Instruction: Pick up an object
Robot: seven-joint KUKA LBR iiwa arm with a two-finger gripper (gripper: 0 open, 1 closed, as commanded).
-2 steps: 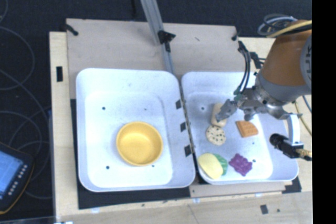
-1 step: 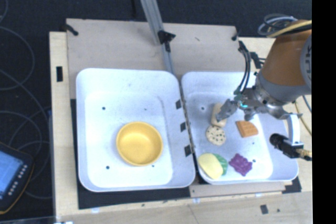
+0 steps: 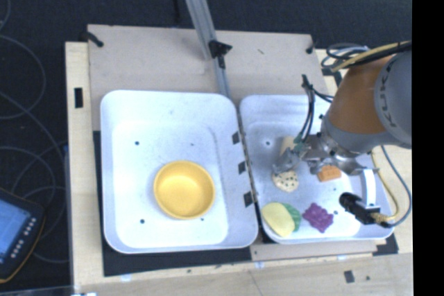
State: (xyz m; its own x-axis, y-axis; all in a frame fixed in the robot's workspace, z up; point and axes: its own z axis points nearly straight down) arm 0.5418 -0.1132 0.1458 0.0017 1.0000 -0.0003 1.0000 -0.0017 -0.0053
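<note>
My gripper hangs low over the middle of the right bin, its fingers pointing left and down. Just below its tips lies a pale speckled cookie-like piece. A small cream object sits just above the gripper. An orange block rests beside the wrist on its right. Near the bin's front edge lie a yellow and green object and a purple piece. Nothing shows between the fingers.
The left bin holds a yellow bowl. A grey metal pole slants down from the top to the ridge between the bins. The arm's grey and orange body covers the right bin's far right part.
</note>
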